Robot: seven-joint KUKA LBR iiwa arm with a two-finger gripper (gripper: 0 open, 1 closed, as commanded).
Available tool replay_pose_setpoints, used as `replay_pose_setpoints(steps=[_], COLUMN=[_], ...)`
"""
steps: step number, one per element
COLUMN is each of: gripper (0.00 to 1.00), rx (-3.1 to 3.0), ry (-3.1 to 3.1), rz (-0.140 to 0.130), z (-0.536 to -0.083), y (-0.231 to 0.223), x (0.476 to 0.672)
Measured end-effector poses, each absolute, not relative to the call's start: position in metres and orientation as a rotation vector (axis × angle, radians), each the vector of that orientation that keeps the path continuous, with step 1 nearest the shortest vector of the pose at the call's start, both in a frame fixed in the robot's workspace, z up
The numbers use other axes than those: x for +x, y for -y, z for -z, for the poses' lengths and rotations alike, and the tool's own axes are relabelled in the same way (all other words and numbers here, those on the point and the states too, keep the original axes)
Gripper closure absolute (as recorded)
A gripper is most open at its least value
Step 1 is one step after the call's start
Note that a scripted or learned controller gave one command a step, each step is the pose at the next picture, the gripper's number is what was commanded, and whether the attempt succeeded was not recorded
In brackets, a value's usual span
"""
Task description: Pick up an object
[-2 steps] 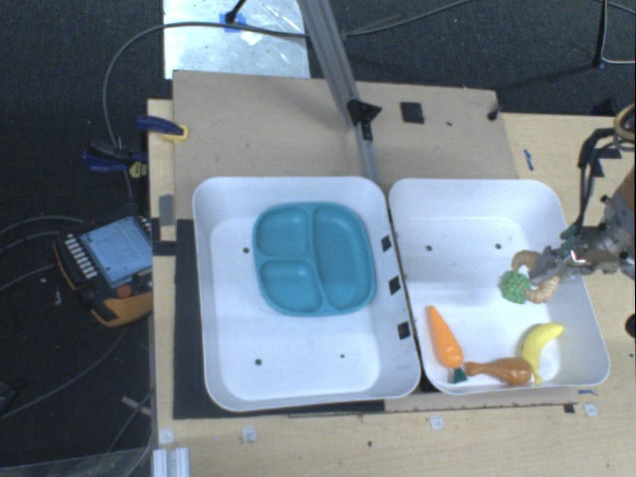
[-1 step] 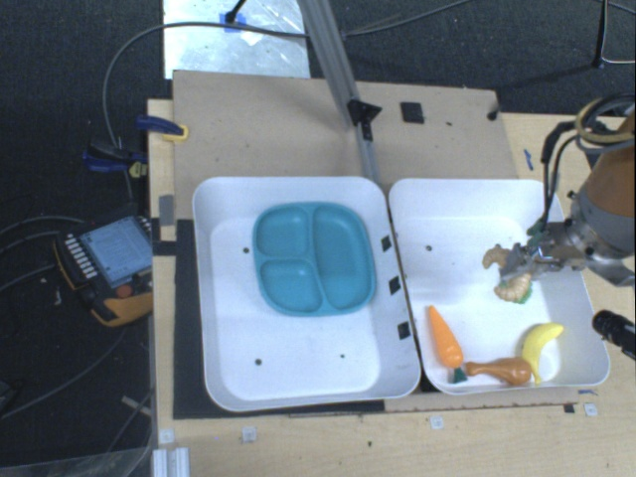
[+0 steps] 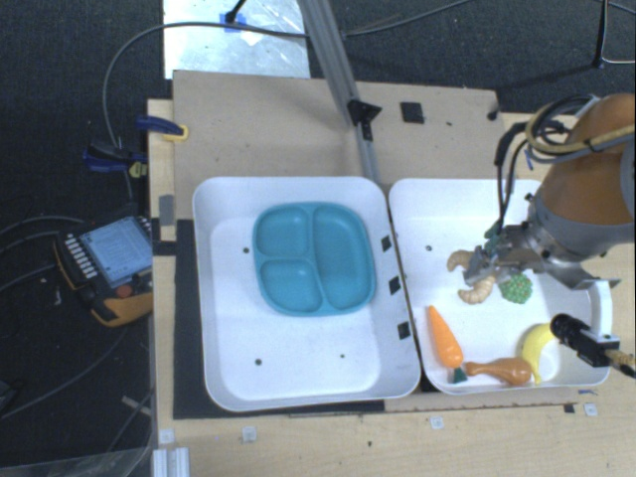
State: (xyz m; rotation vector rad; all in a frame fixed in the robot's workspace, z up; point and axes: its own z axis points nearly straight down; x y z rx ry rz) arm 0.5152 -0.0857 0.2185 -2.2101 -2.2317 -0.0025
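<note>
The grey arm with its orange band [image 3: 596, 157] reaches low into the right white bin [image 3: 427, 217], placing its gripper [image 3: 494, 263] over the toy food heaped there. Whether the jaws are released or clenched, I cannot tell. Touching their tip lies a beige knobbly ginger-like piece [image 3: 477, 288]; just beside, a green broccoli floret [image 3: 517, 289]; nearer the camera, an orange plastic carrot [image 3: 445, 336].

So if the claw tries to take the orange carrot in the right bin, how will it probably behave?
The carrot looks like a smooth, glossy toy, so it is probably stiff, light and a little slippery. Its body tapers to a point, so it may squirt out of a grip near the tip. It lies flat on the right bin floor, and being round, it may roll when nudged.
</note>
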Motion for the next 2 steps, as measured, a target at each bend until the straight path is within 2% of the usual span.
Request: replay_pose_setpoints(steps=[2], gripper=[1.00], rx=[-2.208], ry=[2.234], rz=[0.005], z=[-0.238], y=[-0.026], x=[0.504])
